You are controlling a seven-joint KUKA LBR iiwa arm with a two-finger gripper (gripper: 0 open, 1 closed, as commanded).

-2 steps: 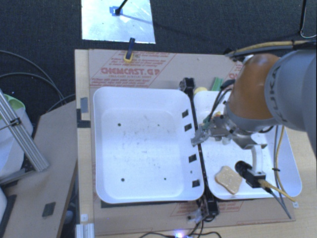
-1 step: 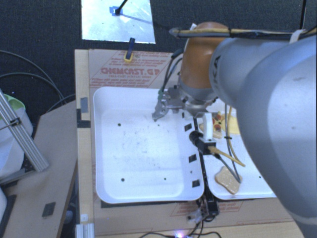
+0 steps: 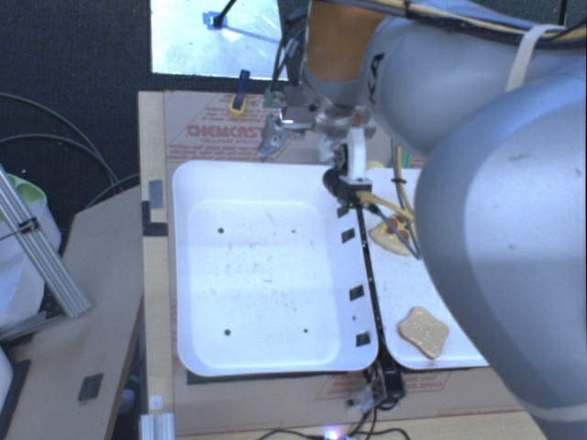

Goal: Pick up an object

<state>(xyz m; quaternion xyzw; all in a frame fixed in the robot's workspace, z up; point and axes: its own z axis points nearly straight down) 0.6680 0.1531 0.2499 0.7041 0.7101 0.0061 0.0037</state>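
A tan, toast-like piece [image 3: 423,331] lies near the front of the right bin [image 3: 449,360]. Farther back in that bin a yellowish object [image 3: 389,238] shows partly under yellow cables. The left bin [image 3: 197,246] is a shallow white tray. My gripper [image 3: 273,137] hangs over the far rim of the left bin, under the orange band of the arm. It is well apart from both objects, and nothing shows in it. The grey arm hides most of the right bin.
A blue and yellow tool [image 3: 240,93] lies on the cardboard behind the bins, below a shiny panel [image 3: 215,21]. An aluminium rail [image 3: 41,250] leans at the left. The bins' shared rim [image 3: 363,273] carries black tabs.
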